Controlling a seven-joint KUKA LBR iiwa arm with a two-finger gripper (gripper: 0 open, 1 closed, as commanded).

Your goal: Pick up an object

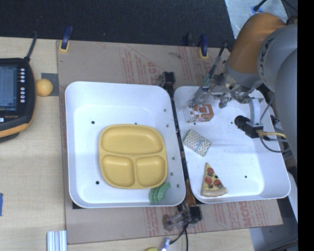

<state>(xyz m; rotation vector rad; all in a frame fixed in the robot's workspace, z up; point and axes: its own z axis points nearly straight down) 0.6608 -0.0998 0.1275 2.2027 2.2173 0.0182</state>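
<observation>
Bench: left bin (pixel 78 140) holds yellow tray (pixel 132 155); right bin (pixel 272 184), pizza slice (pixel 213 181).

left bin (pixel 78 140): divided tray (pixel 132 155), pea pod (pixel 159 193) at its front; right bin (pixel 261 177): carton (pixel 201 113) behind packet (pixel 197 142), pizza slice (pixel 213 181) in front

A robotics lab bench; cardboard sheet (pixel 146 56) clamped to a wooden table (pixel 21 182), two white bins (pixel 78 109) side by side, a teach pendant (pixel 8 98) at left, cables trailing about.
</observation>
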